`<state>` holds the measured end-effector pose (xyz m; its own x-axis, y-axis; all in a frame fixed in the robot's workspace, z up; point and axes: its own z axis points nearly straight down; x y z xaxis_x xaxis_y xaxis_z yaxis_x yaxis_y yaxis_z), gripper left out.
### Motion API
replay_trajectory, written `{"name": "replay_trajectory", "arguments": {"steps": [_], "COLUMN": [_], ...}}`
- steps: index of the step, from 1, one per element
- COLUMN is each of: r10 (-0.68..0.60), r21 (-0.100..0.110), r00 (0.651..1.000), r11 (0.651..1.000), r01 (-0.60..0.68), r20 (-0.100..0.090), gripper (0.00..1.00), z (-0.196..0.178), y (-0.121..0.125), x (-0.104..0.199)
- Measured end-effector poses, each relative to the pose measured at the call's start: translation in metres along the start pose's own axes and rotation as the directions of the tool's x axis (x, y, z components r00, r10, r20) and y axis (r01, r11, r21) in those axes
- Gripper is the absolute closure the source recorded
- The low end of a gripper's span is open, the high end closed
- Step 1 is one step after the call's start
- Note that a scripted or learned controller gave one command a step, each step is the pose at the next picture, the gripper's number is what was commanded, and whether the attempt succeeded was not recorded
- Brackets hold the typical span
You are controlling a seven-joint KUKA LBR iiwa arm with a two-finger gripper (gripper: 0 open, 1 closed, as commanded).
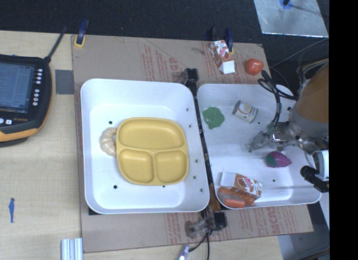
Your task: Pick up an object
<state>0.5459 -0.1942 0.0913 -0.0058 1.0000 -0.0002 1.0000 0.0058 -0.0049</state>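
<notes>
My gripper [258, 143] hangs low over the right bin [224, 164], reaching in from the right edge. A purple toy vegetable [278, 159] lies just right of and below it, a little apart from it. A small tilted can [245, 110] rests farther back, and a green leafy piece [213, 117] lies by the bin's left wall. At the front of the bin a small printed packet [244, 183] lies against a red-orange toy sausage [234, 198]. I see nothing held at the gripper's tip.
The left bin [95, 186] holds a yellow divided plate [151, 150] with a beige bread-like item [107, 140] beside it. A small carton [222, 56] and a red tomato [254, 66] sit on the bench behind the right bin. A pendant [19, 98] lies far left.
</notes>
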Motion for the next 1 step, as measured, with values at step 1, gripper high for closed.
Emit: {"name": "replay_trajectory", "arguments": {"steps": [1], "r10": [0.0], "r21": [-0.001], "r00": [1.0], "r11": [1.0], "r01": [0.0], "r20": [0.0], "gripper": [0.0], "z": [-0.0001], "y": [-0.0215], "x": [0.0025]}}
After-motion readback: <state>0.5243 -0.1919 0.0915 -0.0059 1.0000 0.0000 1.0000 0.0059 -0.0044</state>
